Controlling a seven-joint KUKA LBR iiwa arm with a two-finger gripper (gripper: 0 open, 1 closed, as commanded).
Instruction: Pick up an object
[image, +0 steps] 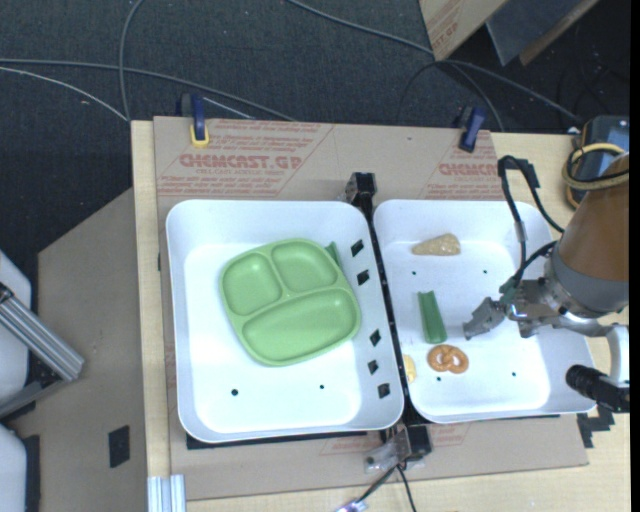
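The arm (598, 240) entered from the right edge and reached low over the right bin (500, 400), its orange band uppermost and its grey wrist angled down and leftward. The gripper (481, 322) sat close above the bin floor, just right of a green stick-shaped piece (431, 316); whether its jaws were spread or pressed together could not be determined, and nothing was seen between them. A pretzel (447, 359) lay near, below and left of the gripper, apart from it. A tan, bread-like piece (437, 245) rested near the bin's far wall. The left bin (200, 390) held a green divided plate (290, 300), lying flat.
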